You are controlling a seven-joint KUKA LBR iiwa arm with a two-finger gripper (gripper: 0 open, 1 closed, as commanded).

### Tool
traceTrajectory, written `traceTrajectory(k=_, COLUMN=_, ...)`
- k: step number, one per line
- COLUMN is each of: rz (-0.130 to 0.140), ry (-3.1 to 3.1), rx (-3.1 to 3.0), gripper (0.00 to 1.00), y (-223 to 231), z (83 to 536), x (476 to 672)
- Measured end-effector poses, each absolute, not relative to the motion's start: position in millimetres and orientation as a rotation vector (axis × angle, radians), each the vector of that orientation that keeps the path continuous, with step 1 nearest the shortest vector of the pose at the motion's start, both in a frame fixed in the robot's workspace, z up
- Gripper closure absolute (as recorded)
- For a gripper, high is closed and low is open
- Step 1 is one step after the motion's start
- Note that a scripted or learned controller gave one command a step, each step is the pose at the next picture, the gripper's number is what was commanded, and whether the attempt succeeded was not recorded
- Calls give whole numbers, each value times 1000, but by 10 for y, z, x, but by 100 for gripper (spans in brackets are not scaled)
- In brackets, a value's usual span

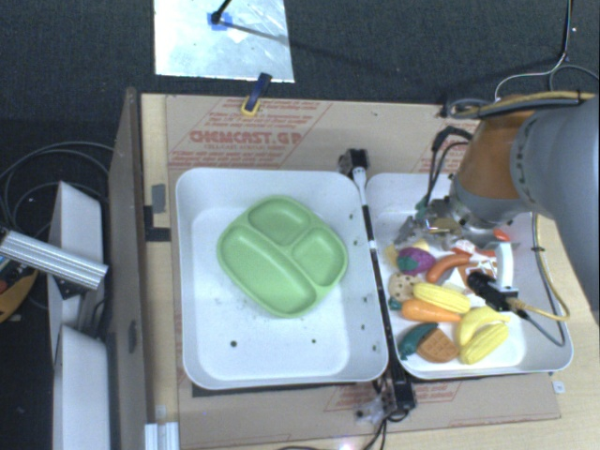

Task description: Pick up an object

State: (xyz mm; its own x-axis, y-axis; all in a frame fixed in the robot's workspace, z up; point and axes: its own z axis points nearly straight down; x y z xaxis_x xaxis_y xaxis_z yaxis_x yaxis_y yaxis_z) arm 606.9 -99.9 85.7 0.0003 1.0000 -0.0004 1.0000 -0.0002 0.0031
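Observation:
The right bin holds a heap of toy food: a purple grape bunch, a reddish sausage, a yellow corn cob, an orange carrot, a yellow banana, a brown waffle and a dark teal piece. My gripper hangs low over the back left of this bin, just above and behind the grapes and the sausage. The wrist's orange band and grey body hide the bin's back right part. Nothing shows lifted off the heap.
The left bin holds a green divided plate, slightly tilted. A black rail separates the two bins. Cables trail over the right bin's right side. A white and red item lies near the arm.

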Motion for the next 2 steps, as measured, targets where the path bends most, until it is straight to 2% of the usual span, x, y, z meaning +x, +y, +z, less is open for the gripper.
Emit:
traceTrajectory(k=1, rz=6, ry=2216, rx=2220, gripper=0, y=-1073, z=867, x=5513)
traceTrajectory(k=2, rz=1, ry=2211, rx=2220, gripper=0, y=-1855, z=1017, x=5712)
